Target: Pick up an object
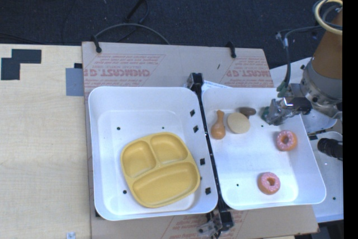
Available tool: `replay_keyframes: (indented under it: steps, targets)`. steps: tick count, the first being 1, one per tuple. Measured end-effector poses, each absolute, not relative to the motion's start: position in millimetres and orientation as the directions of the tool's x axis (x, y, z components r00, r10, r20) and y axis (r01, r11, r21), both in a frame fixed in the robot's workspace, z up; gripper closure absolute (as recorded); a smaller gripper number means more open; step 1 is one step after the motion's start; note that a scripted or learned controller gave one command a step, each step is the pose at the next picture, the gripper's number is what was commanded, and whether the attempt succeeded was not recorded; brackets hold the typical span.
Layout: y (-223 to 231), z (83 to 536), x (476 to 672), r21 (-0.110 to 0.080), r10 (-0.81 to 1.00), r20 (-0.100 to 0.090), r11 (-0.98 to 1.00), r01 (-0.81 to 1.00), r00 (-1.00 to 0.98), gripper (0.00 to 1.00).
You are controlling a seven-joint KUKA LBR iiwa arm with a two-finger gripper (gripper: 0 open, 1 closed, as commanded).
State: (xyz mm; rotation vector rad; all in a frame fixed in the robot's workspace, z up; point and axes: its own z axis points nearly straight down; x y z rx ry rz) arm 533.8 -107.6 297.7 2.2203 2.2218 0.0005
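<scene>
The gripper hangs over the far right part of the right bin; whether it is released or clenched cannot be told. Just left lie a dark brown piece, beige bun and tan drumstick. Two pink doughnuts sit nearer. A yellow tray rests in the left bin.

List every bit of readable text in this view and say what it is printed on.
"CHEMCRST, C P" or thereabouts, red print seen upside down and mirrored, on the left of the cardboard sheet behind the bins; letters uncertain.
A second red print near the right of that sheet, too blurred to read.
Red print on the cardboard's front edge below the bins: too small to read.
</scene>
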Motion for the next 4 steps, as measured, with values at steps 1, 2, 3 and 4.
replay_keyframes:
  steps: [1,2,3,4]
  targets:
    - [-56,271,544.0,-0.006,1.0,0.001,0.003,1.0,-0.003,1.0]
    - [0,251,547.1,-0.007,1.0,0.002,0.005,1.0,-0.005,1.0]
    - [54,238,569.2,-0.003,1.0,0.001,0.004,1.0,-0.004,1.0]
    - [109,218,576.6,-0.004,1.0,0.0,0.005,1.0,-0.005,1.0]
